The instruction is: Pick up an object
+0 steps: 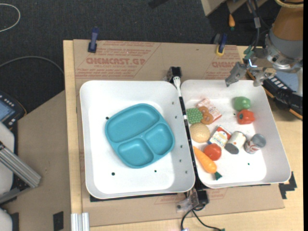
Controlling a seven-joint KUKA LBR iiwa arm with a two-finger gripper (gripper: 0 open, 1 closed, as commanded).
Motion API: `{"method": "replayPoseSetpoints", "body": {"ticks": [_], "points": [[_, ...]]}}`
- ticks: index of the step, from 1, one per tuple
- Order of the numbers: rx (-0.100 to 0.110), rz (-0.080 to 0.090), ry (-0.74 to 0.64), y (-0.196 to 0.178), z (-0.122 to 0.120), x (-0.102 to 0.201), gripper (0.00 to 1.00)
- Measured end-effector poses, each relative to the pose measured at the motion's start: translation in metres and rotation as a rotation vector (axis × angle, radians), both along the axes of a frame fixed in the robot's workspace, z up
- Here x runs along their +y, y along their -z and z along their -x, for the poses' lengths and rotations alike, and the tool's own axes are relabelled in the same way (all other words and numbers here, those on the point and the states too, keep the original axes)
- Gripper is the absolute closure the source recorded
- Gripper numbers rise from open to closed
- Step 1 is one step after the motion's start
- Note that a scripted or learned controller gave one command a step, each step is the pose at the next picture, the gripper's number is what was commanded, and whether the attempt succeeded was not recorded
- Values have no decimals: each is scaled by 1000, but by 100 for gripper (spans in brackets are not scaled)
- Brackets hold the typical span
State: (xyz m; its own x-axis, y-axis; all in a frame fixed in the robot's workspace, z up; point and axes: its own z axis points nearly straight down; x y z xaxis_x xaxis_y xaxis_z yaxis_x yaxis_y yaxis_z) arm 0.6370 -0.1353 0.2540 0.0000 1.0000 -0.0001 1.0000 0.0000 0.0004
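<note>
The gripper (246, 74) hangs spread wide and holds nothing, at the upper right of the frame, above the right bin (276, 170). The toy food (211, 131) lies in that bin, so the pick is not yet begun.

The arm (288, 28) is cut off by the right edge.

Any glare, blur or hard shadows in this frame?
Camera view: even, soft light; mild sheen on the white right bin, no blown-out glare. Teal tray casts a faint shadow. Toy food such as the carrot is sharp; the pincer at the upper right is slightly soft.
</note>
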Motion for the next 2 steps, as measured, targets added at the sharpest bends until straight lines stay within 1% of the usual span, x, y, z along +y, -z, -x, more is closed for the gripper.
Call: {"method": "replayPoseSetpoints", "body": {"ticks": [1,2], "points": [[-10,0,-8,-70,-12,78,0],[-6,2,-2,-76,-11,73,100]]}}
